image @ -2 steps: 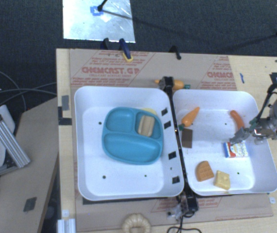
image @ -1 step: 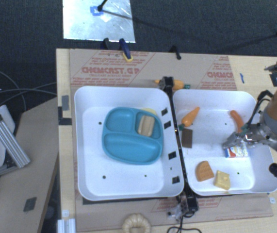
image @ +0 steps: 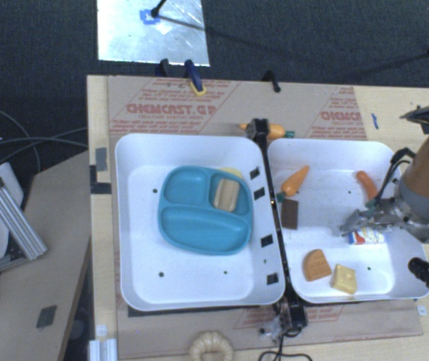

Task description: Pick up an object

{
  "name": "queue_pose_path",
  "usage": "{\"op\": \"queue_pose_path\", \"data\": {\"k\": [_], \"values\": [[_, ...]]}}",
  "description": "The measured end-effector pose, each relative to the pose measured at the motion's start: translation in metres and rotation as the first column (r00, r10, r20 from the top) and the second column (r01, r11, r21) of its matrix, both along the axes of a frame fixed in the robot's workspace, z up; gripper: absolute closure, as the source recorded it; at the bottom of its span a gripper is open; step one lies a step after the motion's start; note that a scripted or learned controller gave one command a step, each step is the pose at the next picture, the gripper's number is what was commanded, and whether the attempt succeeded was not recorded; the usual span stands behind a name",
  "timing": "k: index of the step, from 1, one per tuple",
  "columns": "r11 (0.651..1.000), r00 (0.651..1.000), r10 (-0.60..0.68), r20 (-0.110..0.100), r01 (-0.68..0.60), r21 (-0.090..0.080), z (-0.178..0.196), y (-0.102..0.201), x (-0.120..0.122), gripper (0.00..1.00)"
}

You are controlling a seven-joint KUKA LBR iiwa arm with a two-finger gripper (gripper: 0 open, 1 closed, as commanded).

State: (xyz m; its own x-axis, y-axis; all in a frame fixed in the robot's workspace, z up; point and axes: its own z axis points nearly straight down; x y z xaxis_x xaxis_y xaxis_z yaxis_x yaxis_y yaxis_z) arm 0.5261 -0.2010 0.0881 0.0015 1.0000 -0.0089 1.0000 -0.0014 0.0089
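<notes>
My gripper [image: 358, 224] hangs low over the middle right of the right bin [image: 334, 147], on the grey arm that comes in from the right. Right under it, partly covered, lies a small white item with red and blue marks [image: 369, 238]. Whether the gripper touches it I cannot tell. Around it lie an orange carrot [image: 295, 180], a dark brown block [image: 289, 213], a red-orange sausage [image: 366, 184], a tan toast piece [image: 317, 265] and a pale yellow square [image: 343, 278].
The left bin [image: 146, 277] holds a blue divided plate [image: 199, 228] with a tan bread-like piece [image: 226, 195] in its upper right compartment. A black divider [image: 273, 224] runs between the bins. A yellow item [image: 274, 131] sits behind the bins.
</notes>
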Motion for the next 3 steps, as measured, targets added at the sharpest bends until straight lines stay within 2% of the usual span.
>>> {"op": "queue_pose_path", "data": {"k": [1,2,3], "values": [[1.0,1.0,0.005,0.007,-0.005,0.004,0.014,0.003,0.004,1.0],[1.0,1.0,0.005,-0.004,-0.005,0.007,0.064,0.006,-0.004,1.0],[1.0,1.0,0.006,-0.002,-0.006,0.007,0.123,0.009,-0.01,1.0]]}}
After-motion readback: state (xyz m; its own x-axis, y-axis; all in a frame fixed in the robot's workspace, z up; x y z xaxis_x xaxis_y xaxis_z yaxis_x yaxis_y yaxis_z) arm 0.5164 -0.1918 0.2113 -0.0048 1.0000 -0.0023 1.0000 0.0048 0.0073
